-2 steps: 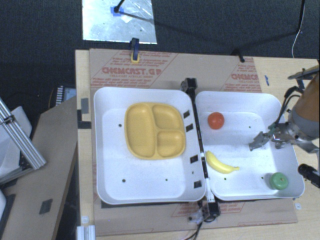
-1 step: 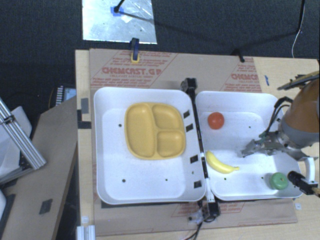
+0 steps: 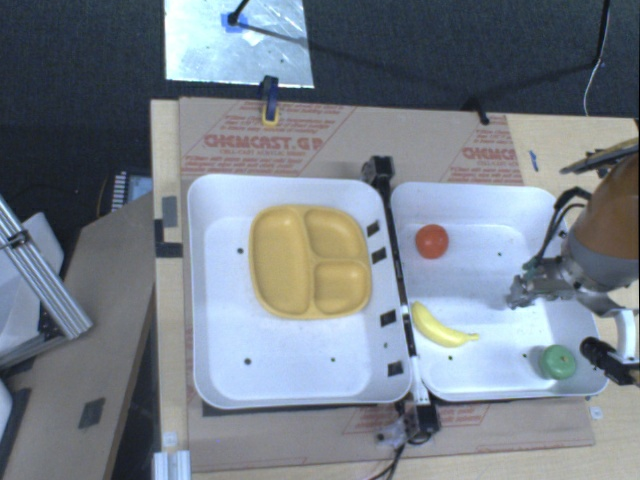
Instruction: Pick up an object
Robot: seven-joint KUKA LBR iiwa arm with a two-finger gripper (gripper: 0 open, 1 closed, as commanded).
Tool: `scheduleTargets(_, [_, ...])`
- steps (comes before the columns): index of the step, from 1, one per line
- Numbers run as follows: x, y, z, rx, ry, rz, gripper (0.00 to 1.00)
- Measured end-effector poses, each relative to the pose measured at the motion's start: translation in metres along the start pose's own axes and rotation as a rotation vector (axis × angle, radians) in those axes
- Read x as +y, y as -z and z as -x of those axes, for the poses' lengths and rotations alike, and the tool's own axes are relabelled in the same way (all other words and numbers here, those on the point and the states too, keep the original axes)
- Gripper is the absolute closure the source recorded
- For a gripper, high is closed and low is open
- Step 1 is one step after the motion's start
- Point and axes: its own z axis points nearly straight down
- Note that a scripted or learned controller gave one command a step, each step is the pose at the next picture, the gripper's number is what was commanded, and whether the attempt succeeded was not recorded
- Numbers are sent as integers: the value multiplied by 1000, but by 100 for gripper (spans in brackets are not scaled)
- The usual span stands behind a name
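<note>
Three small objects lie in the right bin [image 3: 480, 378]. An orange-red ball [image 3: 431, 241] rests near its back left. A yellow banana [image 3: 441, 327] lies by the front left, close to the divider. A green round object [image 3: 558, 361] sits at the front right corner. My gripper [image 3: 522, 295] hangs low over the right half of this bin, reaching in from the right. It is right of the banana and above-left of the green object, touching none of them as far as I can see.
The left bin [image 3: 220, 368] holds a yellow divided plate [image 3: 308, 261]. A black clip strip [image 3: 395, 268] runs between the bins. The grey and orange arm [image 3: 610, 228] covers the right bin's right wall. Cardboard [image 3: 300, 138] lies under both bins.
</note>
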Motion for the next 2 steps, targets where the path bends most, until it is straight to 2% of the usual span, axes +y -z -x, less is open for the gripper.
scheduleTargets(1, [-6, 50, -5, -1, 4, 3, 100])
scheduleTargets(2, [5, 108, -8, -1, 5, 5, 100])
